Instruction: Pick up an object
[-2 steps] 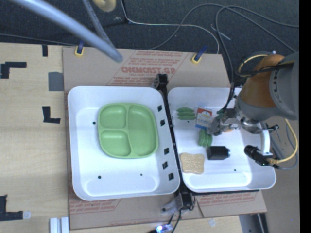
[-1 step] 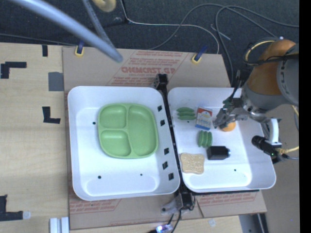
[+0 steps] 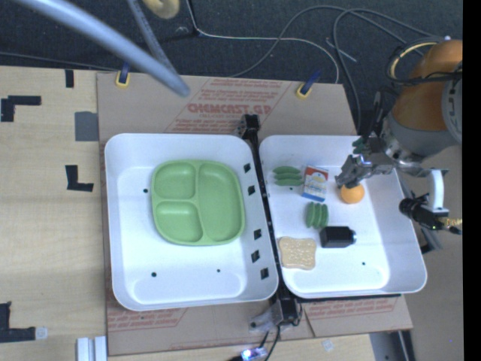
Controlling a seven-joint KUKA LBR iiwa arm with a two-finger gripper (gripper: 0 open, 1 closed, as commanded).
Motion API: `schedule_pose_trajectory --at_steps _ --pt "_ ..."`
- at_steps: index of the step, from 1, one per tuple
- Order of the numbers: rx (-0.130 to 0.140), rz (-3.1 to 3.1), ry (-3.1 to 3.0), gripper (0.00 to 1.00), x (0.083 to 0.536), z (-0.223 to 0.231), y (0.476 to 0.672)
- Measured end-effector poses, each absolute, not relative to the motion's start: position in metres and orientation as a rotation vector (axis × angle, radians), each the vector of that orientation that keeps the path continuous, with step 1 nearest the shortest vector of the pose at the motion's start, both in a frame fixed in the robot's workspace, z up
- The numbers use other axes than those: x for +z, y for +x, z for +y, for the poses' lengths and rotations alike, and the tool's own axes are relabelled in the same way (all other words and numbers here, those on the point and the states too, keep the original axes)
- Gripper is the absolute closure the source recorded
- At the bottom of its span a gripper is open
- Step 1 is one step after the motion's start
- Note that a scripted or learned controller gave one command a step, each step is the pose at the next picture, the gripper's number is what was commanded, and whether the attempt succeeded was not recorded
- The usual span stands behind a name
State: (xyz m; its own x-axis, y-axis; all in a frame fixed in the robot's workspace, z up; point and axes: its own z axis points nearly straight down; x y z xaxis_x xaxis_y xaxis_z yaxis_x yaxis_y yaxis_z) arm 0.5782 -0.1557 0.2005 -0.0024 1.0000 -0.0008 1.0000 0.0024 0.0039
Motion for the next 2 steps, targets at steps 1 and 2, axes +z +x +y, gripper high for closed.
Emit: schedule_pose_trajectory --at_steps 1,2 --pt "0.002 2.222 2.219 1.0 0.232 -0.155 0.579" --pt "-0.002 2.228 2.218 1.0 0.222 -0.11 0.57"
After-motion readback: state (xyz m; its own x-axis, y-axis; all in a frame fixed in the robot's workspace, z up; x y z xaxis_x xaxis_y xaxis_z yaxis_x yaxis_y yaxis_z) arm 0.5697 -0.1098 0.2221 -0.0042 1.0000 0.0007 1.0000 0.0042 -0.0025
